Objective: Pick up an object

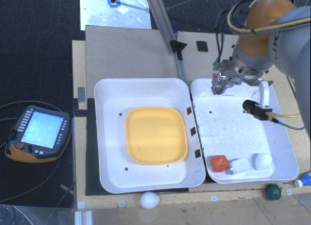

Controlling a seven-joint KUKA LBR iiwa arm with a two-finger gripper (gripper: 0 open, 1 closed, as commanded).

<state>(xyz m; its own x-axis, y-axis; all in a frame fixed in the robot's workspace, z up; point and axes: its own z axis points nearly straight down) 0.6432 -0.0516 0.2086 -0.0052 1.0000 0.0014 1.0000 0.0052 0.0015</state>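
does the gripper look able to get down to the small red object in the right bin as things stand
Probably yes. The small red object lies uncovered near the front of the right white bin, a pale piece close beside it. The gripper hangs over the far end, bare floor between.

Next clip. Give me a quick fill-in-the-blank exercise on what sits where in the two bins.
1. The yellow plate lies in the ____ bin.
2. The red object lies in the ____ bin.
3. The gripper hangs over the right bin's ____ edge.
4. The white egg lies ____ the bins, on the bench.

Missing words: left; right; far; outside
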